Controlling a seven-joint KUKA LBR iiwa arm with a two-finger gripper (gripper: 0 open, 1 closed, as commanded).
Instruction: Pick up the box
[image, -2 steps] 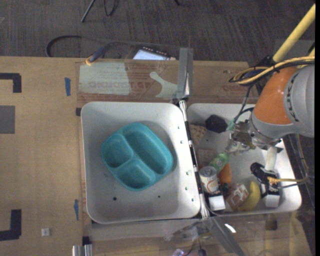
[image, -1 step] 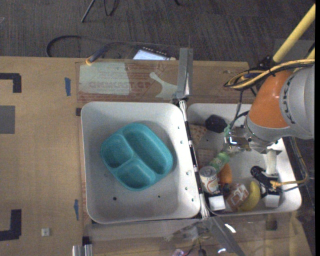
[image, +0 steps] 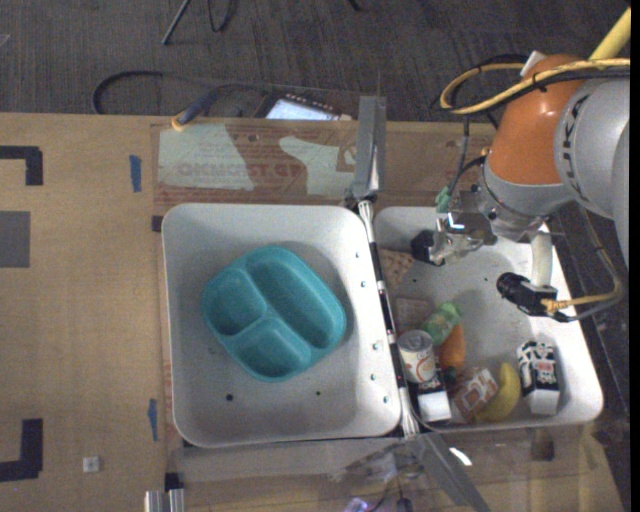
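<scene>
Camera view.

Noted two white bins side by side: left bin (image: 200, 250) at 9 o'clock of the bench, right bin (image: 485, 325) at 3 o'clock.

Logged in left bin: teal divided plate (image: 273, 312), lying flat near the middle, apart from the walls. Not part of the task.

Logged in right bin: clutter packed along the 6 o'clock wall.
- Can (image: 417, 355) upright at 7 o'clock, just beside the divider.
- Carrot (image: 453, 348) and a green item (image: 440, 322) beside the can, touching or nearly so.
- Banana (image: 505, 392) and a printed packet (image: 475, 392) at 6 o'clock, pressed together.
- Small white block (image: 433, 406) at the 7 o'clock corner, under the can.

Taken as the box (image: 540, 375): black-and-white printed carton, upright in the 4 o'clock corner, just beside the banana and close to the wall. Judged awkward: corner seat and banana leave few free sides, so approach probably best from above.

Arm (image: 540, 130) reaching in from 2 o'clock, orange band above the wrist. Gripper (image: 447, 240) hanging over the 11 o'clock part of the right bin, above bare floor, well apart from the box. Nothing seen carried. Claw state: cannot tell from this angle.

Judged stage: approach not yet made; travel toward 4 o'clock needed before any descent.
</scene>
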